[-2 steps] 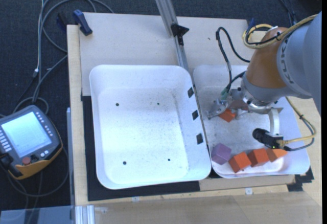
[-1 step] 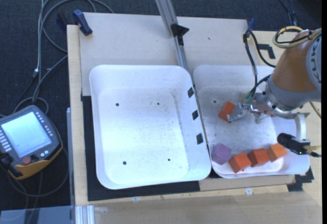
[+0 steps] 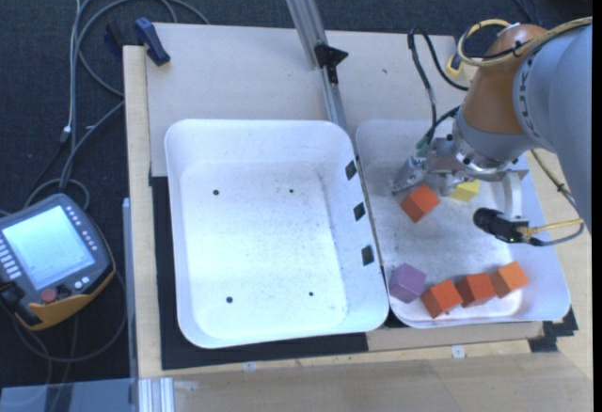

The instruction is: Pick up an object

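My gripper (image 3: pixel 420 178) hangs over the upper part of the right bin (image 3: pixel 555 293), at the end of the grey arm with the orange band. An orange block (image 3: pixel 420 202) sits tilted right at the gripper's lower edge; I cannot tell whether it is gripped or just lies beneath. A yellow block (image 3: pixel 464 191) shows just right of it, partly hidden by the wrist. Along the bin's front edge lie a purple block (image 3: pixel 407 281) and three orange blocks (image 3: pixel 438 297) (image 3: pixel 477 288) (image 3: pixel 511 277) in a row.
The left bin (image 3: pixel 188 213) is next to the right one, their walls touching. A black cable end (image 3: pixel 499 224) hangs from the arm above the right bin's middle. A metal pole (image 3: pixel 306 10) slants up behind the bins.
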`<state>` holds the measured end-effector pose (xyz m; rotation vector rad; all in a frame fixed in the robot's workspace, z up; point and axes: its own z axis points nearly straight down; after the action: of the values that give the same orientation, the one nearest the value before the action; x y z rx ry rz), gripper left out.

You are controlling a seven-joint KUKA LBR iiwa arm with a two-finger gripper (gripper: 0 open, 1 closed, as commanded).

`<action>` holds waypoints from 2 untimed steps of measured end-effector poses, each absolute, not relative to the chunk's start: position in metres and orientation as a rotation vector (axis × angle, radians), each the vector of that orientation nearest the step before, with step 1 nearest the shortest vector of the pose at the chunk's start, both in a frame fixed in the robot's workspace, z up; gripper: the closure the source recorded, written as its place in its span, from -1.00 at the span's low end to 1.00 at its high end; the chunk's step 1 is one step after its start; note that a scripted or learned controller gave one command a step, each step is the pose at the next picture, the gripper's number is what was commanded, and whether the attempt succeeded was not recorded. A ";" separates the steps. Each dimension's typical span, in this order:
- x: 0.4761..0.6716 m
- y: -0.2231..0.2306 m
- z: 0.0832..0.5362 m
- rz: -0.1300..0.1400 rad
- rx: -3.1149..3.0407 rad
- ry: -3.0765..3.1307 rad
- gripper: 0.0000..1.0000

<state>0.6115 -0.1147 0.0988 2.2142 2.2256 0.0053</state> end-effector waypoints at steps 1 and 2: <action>0.573 -0.106 0.100 -0.003 2.227 2.225 -1.00; 0.575 -0.106 0.111 0.002 2.222 2.223 1.00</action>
<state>0.5754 -0.1056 0.1107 2.2218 2.2232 0.0019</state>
